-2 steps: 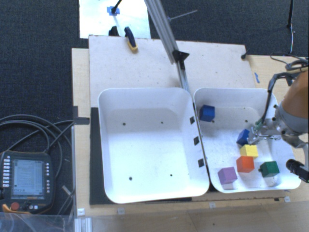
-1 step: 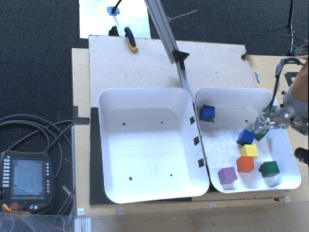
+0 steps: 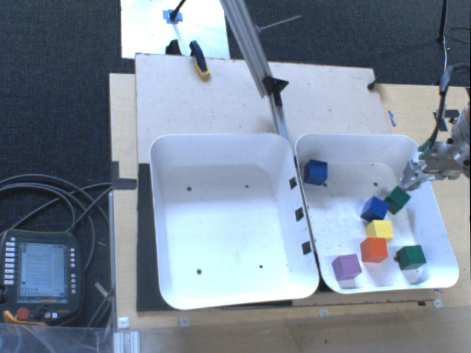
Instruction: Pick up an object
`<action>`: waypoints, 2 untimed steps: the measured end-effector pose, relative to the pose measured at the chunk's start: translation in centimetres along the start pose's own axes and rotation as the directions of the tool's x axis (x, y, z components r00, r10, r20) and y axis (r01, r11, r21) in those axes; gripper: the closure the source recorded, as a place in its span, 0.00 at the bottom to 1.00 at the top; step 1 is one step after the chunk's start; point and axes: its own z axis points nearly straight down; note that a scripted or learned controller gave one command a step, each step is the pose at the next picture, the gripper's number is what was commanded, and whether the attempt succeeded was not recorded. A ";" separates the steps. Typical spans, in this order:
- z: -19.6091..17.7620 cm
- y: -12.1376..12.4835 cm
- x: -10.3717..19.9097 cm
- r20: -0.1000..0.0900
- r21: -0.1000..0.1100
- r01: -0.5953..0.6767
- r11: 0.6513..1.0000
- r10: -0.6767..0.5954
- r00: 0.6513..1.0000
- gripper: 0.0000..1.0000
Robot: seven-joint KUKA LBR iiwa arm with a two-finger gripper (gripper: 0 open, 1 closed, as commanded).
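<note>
Two shallow white bins side by side on the bench (image 3: 221, 94); left bin (image 3: 221, 219) beside right bin (image 3: 353, 153), rims touching along the middle. In the right bin, seven small cubes: a blue cube (image 3: 316, 172) alone near the far left corner; a second blue cube (image 3: 374, 209) toward the right side, with a dark green cube (image 3: 398, 198) just beside it on its right; a yellow cube (image 3: 380, 229) just below the second blue one; an orange cube (image 3: 374, 250) touching or nearly touching the yellow one from below; a purple cube (image 3: 346, 267) near the front wall; another green cube (image 3: 411, 257) near the front right corner. Gripper (image 3: 409, 180) reaching in over the right rim of the right bin, tip just above and beside the dark green cube; whether spread or pressed together, cannot tell; nothing seen pinched between its tips. Elsewhere: a teach pendant (image 3: 40, 274) with black cables at lower left on the floor; a slanted metal pole (image 3: 246, 35) crossing the far side of the bench; a small blue and yellow clamp (image 3: 199, 59) at the far edge.
</note>
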 end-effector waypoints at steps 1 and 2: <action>-0.5 0.1 0.0 -0.001 0.005 -0.001 1.000 0.001 1.000 1.00; -1.1 2.3 4.9 -0.004 0.004 0.006 1.000 -0.006 1.000 1.00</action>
